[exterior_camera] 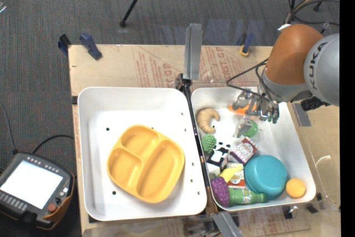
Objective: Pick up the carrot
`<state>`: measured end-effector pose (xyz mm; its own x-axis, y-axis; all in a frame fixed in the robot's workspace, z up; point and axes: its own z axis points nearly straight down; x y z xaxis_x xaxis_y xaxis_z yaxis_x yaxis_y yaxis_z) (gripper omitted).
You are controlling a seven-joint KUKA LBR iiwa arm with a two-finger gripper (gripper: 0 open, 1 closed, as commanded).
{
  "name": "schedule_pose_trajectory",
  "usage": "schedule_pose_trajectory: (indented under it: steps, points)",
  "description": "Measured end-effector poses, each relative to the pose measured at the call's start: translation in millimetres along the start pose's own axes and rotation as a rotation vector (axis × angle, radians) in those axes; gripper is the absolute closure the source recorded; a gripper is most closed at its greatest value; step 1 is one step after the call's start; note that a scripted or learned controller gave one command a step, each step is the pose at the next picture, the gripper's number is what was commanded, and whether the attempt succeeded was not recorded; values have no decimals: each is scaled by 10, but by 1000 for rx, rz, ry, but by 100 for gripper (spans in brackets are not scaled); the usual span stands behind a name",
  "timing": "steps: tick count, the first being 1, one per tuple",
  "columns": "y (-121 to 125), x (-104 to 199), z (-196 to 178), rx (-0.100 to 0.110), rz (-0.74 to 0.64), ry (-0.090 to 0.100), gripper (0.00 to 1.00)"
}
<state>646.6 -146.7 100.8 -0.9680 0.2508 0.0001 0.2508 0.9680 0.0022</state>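
The carrot (238, 110) shows as a small orange piece at the back of the right bin (294, 141), mostly hidden under the gripper. The gripper (256, 110) hangs low over the bin's back part, directly above and just right of the carrot. I cannot tell whether it touches the carrot.
A croissant (207, 117) lies left of the carrot and a round green item (250, 129) sits just in front of the gripper. A teal bowl (266, 175), an orange ball (295, 187), purple grapes (219, 190) and packets crowd the front. The left bin (94, 119) holds a yellow divided plate (146, 162).
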Motion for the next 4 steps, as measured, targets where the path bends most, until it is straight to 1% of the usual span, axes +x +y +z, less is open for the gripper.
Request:
schedule_pose_trajectory:
  steps: [1,2,3,4]
  points:
    - [4,101,158,2,283,4,0]
    - [23,93,76,2,277,4,100]
    - [27,96,81,2,276,5,0]
    - [-181,75,144,-3,609,11,0]
